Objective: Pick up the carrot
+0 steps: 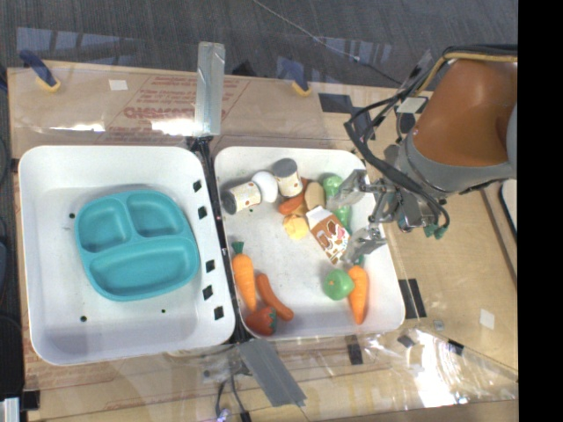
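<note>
So on the table [79,104] the left bin [35,236] has just a teal divided plate [136,240] sitting roughly in its middle, three compartments, nothing in them. Using that plate as the anchor: straight to its right, past the black divider, is the right bin [299,310], and that one's packed. Closest to the plate, along the bin's left wall, there's a carrot [245,280] lying with its green top up toward the far side and its tip toward the near edge, long axis pretty much running far-to-near. Right beside it is a red sausage-looking piece [274,298], and at the near corner a red pepper-ish thing [260,321]. Further right and up from the plate sits a cluster: a grey can [240,197], a white egg [264,183], another small can [287,177], and a printed box [331,236]. Furthest from the plate is a second carrot [357,292], standing near-vertical in the view, touching a green round thing [337,284]. The hand [369,222] hovers over that far side with its fingers spread apart, nothing between them.
</note>
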Motion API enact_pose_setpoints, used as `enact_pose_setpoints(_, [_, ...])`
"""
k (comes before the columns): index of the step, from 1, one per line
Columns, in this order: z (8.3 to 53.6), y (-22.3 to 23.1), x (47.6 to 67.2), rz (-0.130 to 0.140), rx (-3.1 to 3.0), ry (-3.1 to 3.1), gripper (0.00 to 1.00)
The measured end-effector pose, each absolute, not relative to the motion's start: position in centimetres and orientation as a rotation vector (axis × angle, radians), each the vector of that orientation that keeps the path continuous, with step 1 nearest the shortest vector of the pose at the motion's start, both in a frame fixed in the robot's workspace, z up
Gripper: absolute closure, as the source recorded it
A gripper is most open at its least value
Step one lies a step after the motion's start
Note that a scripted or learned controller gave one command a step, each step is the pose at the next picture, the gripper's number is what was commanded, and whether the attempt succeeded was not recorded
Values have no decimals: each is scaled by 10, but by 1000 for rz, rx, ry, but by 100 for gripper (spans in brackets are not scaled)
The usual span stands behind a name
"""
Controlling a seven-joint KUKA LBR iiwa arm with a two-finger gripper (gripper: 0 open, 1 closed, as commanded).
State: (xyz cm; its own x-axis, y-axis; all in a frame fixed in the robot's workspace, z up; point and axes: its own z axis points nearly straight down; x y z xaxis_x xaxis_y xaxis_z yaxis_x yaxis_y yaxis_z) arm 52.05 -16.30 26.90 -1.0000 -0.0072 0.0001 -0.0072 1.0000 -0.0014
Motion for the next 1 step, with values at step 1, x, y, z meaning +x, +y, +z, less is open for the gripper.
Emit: enact_pose_setpoints(1, [151, -185, 494, -2, -457, -3103, 0])
